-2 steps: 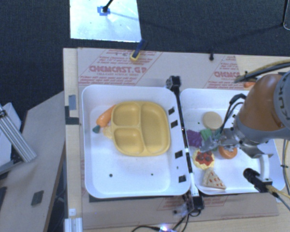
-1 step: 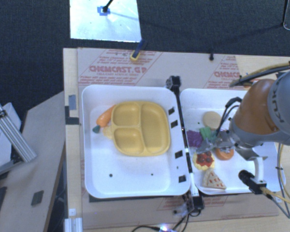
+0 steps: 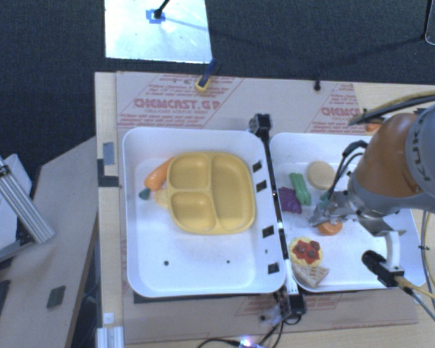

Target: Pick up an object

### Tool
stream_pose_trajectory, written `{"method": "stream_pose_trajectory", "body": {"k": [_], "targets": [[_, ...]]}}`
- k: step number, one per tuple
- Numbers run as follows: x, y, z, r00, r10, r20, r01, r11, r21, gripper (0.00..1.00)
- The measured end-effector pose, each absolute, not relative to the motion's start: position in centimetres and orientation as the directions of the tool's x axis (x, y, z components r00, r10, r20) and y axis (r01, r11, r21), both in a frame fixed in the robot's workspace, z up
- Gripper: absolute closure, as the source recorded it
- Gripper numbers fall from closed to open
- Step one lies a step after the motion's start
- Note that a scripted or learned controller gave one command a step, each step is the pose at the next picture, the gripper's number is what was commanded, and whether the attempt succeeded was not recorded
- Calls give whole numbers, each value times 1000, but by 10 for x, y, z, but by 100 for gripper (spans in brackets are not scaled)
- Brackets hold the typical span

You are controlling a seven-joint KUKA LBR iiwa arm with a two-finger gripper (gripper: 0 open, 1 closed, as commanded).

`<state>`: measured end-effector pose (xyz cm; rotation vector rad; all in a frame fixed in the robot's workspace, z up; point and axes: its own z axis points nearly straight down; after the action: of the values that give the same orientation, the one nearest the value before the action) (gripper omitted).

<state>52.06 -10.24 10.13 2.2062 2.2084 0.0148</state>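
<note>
My gripper (image 3: 326,216) sits low in the right bin (image 3: 406,263), its tip against an orange piece (image 3: 330,228) that my wrist partly hides; I cannot tell whether it is gripped. A green piece (image 3: 300,188), purple piece (image 3: 289,201) and tan round (image 3: 320,174) lie just beside. A pizza slice (image 3: 309,259) lies nearer the front wall.

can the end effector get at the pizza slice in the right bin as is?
Probably yes. The flat toy pizza slice with red topping lies uncovered near the right white bin's front left corner, nothing on it; the end effector is just behind it, above an orange piece.
</note>
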Motion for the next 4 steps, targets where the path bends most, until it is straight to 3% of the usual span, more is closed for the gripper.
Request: {"method": "stream_pose_trajectory", "body": {"k": [1, 2, 3, 4], "targets": [[516, -96, 159, -4, 1000, -1, 1000, 4, 6, 100], [523, -104, 219, -4, 1000, -2, 1000, 4, 8, 100], [524, -104, 224, -4, 1000, -1, 1000, 4, 3, 100], [549, -55, 235, -10, 1000, 2, 1000, 10, 4, 100]]}}
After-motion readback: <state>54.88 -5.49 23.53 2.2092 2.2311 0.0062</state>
